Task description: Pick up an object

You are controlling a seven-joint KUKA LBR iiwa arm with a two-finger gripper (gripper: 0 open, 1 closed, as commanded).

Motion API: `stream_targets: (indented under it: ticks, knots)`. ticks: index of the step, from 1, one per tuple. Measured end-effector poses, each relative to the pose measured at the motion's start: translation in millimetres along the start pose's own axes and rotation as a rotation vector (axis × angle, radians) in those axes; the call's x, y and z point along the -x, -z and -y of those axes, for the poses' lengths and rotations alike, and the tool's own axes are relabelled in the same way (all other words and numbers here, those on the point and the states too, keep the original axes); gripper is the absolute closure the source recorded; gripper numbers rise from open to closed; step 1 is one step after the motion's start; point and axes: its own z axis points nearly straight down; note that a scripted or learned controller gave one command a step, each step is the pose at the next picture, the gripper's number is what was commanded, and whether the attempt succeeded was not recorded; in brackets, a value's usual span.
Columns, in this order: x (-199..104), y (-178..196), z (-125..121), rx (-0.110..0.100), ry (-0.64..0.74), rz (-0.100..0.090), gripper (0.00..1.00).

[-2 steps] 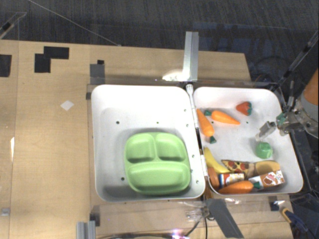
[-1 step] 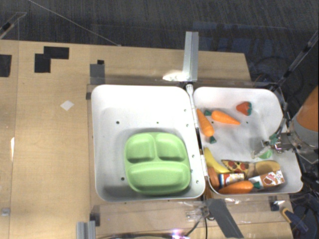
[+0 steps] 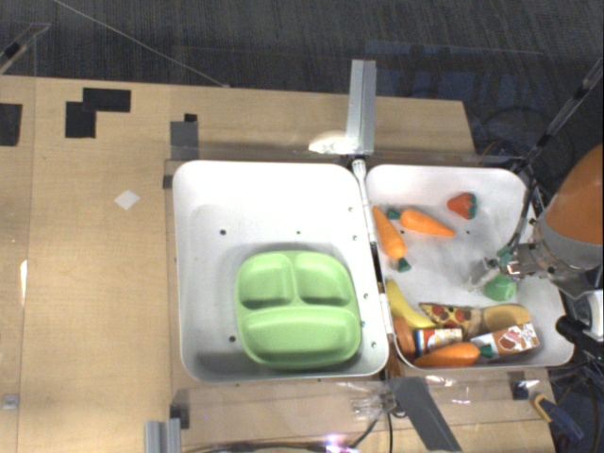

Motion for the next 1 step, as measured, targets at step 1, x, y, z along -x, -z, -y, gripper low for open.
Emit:
stream_targets:
  ticks: [1]
  knots:
    - [-2.0,11.7,-2.8,0.005,0.002,-0.001,1.00]
